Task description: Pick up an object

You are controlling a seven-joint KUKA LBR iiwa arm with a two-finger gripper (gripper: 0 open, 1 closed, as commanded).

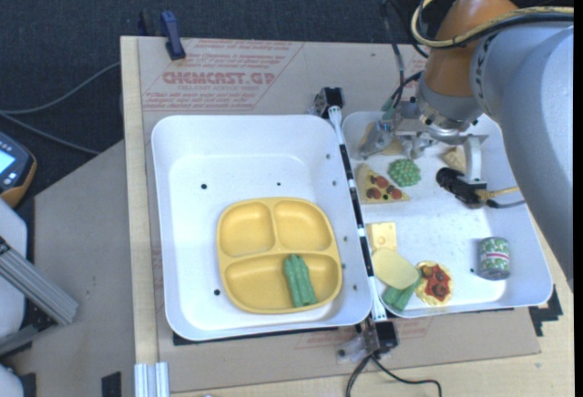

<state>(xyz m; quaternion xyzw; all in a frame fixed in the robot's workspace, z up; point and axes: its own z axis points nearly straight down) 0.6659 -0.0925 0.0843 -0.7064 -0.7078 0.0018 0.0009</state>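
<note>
My gripper (401,138) hangs low over the far end of the right bin (519,281), just behind a green bumpy broccoli-like piece (404,172) and a pizza slice (381,186). A tan piece (453,157) lies beside the gripper, partly hidden by it. Nearer the front of the same bin lie a yellow cheese square (383,234), a pale yellow slice (394,269) on top of a green piece (397,298), a small round pizza (434,283) and a green-labelled can (494,257). Nothing can be seen held in the gripper.
The left bin (182,158) holds a yellow divided plate (241,231) with a green pickle-like piece (298,280) in its front compartment. The arm covers the right bin's far right corner. A blue clip (171,33) sits at the bench's back left edge.
</note>
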